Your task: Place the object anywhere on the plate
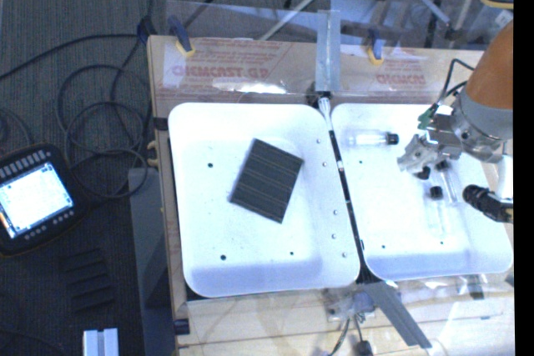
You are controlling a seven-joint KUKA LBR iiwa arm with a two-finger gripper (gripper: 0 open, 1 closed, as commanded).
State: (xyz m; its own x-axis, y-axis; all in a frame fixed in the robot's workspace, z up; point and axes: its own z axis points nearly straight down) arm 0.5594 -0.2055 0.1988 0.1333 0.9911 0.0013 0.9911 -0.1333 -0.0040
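Presently we note two white bins side by side on the bench; the left bin (pixel 200 263) holds a dark ribbed rectangular slab (pixel 266 180), lying flat and turned at a slant near the bin's middle; we take this for the plate of the task, though that is a judgement. In the right bin (pixel 400 258) a small clear tube-like item with a dark tip (pixel 372 139) lies near the upper left corner of that bin, apart from the walls; we judge it the object to be moved; its exact kind is too small to tell.

The gripper (pixel 432 158) hangs over the right side of the right bin, below the grey wrist and orange band at the frame's right edge; nothing shows between its fingers; whether they stand wide or narrow we cannot tell at this resolution. It sits right of the object, not touching it.

Handling, as we judge: light, rigid, smooth and likely slippery; round, so prone to roll; best pinched across its middle, square to its long axis, with modest force.
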